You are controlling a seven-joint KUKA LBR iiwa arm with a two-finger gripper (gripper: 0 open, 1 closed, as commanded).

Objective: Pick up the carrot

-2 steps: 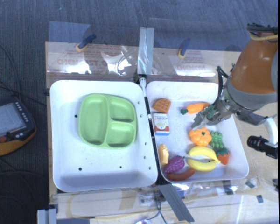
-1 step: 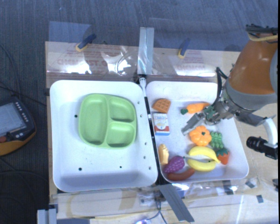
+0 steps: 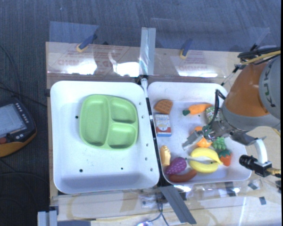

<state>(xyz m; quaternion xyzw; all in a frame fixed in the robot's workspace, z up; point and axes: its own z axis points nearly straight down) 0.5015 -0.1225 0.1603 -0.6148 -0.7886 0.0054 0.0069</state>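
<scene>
Carrot (image 3: 198, 109) lies near the right bin's (image 3: 179, 94) back wall, apart from the gripper (image 3: 201, 138), whose fingers stand apart low among banana (image 3: 205, 155) and other toys, risking a wrong grasp.

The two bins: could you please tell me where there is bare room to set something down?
Left bin: bare floor all round the green plate, widest along its near edge. Right bin: a small patch between the milk carton and the carrot; its near half is crowded with toy food.
</scene>
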